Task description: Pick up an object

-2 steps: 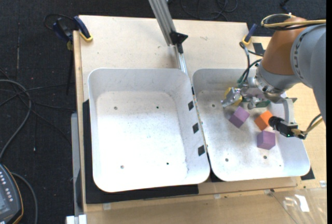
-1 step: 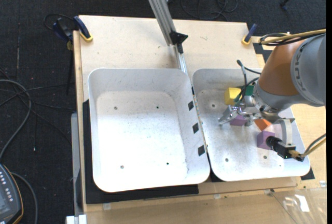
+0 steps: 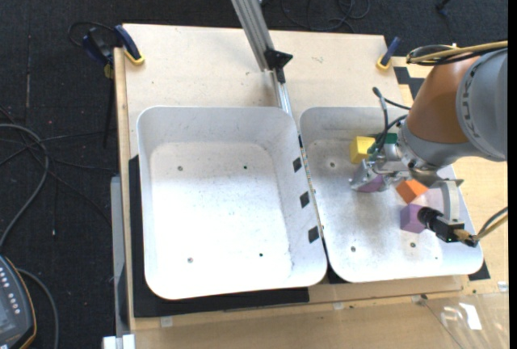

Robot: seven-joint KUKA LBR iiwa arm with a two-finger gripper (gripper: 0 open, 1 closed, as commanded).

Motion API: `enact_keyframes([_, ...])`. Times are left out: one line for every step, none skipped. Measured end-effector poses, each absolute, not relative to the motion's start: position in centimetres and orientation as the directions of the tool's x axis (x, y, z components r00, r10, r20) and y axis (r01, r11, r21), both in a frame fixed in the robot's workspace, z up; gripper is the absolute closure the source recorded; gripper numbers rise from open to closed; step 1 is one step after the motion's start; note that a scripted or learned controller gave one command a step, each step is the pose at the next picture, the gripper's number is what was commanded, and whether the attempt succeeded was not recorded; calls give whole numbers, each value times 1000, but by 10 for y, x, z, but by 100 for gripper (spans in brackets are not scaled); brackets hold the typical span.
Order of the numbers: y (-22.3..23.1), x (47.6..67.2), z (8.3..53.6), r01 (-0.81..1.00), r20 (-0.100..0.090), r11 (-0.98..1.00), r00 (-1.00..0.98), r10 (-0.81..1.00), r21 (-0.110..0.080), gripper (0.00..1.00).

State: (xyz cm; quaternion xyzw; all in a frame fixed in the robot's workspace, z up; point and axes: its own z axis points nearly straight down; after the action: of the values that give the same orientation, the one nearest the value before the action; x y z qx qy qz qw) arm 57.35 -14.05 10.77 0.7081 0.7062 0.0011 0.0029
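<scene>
Plywood bench (image 3: 202, 65), 2 white bins (image 3: 214, 202); end effector (image 3: 370, 176) possibly clamps a pale-purple object (image 3: 371, 185), uncertain.

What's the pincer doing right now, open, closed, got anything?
Pincer: down in the right bin over a pale purple object; open or closed cannot be told, and no grasp is visible.

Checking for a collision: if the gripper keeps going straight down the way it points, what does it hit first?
Probably the small pale purple object under the gripper, lying on the right bin floor; depth is unclear from this slanted view.
</scene>
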Motion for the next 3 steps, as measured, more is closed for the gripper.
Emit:
enact_keyframes([-140, 573, 107, 1000, -2, -3, 3, 1000, 5, 0])
enact_keyframes([-140, 574, 118, 1000, -2, -3, 3, 1000, 8, 100])
enact_keyframes([-140, 574, 118, 1000, -2, -4, 4, 1000, 8, 0])
